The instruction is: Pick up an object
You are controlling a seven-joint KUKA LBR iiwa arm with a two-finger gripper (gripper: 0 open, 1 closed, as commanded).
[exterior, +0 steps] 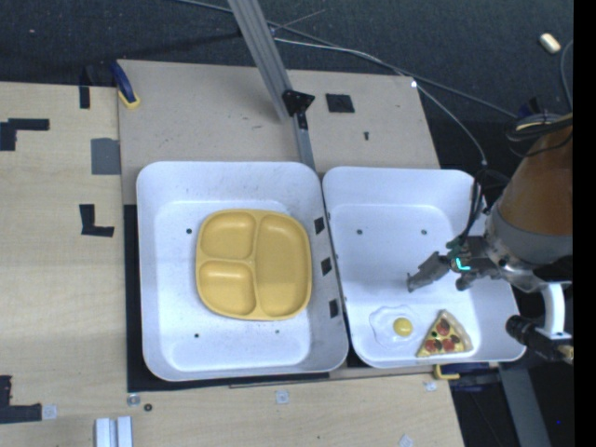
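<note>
Pizza slice point(445, 335) lies just below open gripper point(436, 278)

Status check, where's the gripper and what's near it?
Gripper over right bin, holding nothing. Fried egg and pizza slice below it, untouched. Yellow tray in left bin.

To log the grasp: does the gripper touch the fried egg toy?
Apart. The camera view shows bare bin floor between the gripper and the fried egg toy.

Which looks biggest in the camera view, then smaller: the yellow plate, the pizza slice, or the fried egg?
1. Yellow plate, by far the biggest.
2 and 3. Pizza slice and fried egg look about alike, too close to rank.
</note>
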